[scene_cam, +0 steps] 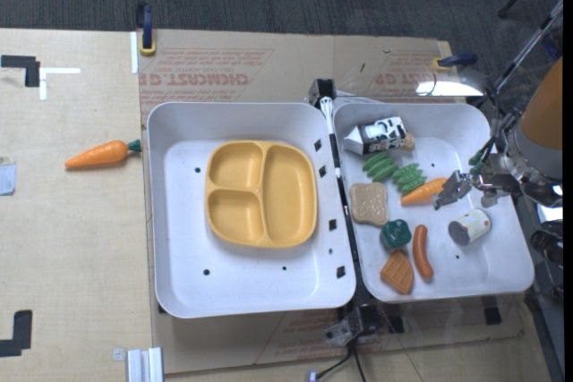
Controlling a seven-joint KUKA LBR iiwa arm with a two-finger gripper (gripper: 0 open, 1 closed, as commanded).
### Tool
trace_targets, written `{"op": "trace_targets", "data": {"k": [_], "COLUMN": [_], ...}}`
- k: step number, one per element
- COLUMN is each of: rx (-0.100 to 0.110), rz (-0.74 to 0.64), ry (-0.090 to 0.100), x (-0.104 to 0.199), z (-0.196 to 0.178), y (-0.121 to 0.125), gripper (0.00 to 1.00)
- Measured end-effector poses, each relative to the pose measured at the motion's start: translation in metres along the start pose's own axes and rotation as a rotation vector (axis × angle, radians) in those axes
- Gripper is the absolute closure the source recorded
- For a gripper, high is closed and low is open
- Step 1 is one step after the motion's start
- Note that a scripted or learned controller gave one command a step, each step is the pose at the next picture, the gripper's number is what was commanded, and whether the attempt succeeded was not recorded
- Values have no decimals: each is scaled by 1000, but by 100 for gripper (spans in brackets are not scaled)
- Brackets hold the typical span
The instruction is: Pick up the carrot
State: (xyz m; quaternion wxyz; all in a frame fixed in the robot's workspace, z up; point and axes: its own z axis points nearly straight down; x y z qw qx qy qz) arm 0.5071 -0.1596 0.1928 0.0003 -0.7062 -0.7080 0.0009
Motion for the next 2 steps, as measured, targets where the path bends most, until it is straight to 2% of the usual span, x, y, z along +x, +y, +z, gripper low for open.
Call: {"op": "trace_targets", "data": {"k": [1,2], "rx": [3,5], "rz": [266,266], "ry": [2,1], "x": [3,3], "z": [102,93], "y": [54,54], "gripper": [0,100]}}
